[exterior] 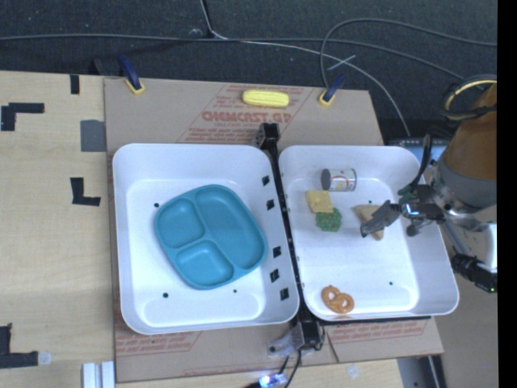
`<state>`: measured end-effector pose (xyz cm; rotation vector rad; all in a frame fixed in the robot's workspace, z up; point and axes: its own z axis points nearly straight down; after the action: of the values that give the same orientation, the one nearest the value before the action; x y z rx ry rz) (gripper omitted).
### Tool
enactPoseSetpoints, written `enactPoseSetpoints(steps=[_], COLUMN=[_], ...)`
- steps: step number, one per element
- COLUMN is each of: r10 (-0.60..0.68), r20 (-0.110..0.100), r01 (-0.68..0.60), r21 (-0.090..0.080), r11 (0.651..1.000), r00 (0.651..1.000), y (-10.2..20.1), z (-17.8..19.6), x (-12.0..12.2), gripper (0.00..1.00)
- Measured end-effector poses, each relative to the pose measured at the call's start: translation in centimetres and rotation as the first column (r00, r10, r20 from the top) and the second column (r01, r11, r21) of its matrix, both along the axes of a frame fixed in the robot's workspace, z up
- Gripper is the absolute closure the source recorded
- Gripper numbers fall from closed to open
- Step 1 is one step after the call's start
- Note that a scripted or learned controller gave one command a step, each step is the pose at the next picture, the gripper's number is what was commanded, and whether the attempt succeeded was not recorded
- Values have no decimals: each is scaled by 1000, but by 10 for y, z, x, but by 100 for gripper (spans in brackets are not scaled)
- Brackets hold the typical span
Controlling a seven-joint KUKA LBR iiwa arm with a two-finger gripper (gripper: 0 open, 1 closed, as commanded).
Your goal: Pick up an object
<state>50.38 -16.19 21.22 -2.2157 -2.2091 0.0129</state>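
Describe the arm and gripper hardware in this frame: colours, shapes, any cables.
The arm enters from the view's right: a rounded orange section above a grey cylindrical wrist segment. A yellow-and-black ring or cable loop sits near its top. Below the wrist is a cluttered dark block with silvery metal parts and small wires. The gripper ends in dark, slim fingers. No legible markings at this resolution.

White bins: two, left bin (129, 217) and right bin (404, 289)
Blue divided plate (210, 237): one
Pretzel (338, 300): one
Small can (341, 179): one
Yellow block (318, 201): one
Green lump (328, 221): one
Corn cob (266, 98): one
Clamps: two, left clamp (130, 77) and right clamp (332, 89)
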Motion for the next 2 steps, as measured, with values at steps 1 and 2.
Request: enactPoseSetpoints(steps=[1, 2], r10=[4, 4], r20=[13, 9], r01=[-4, -4], r21=[-3, -3], r11=[1000, 1000], r00=[1000, 1000], y=[0, 3], z=[7, -43], x=[3, 11], gripper=[0, 0])
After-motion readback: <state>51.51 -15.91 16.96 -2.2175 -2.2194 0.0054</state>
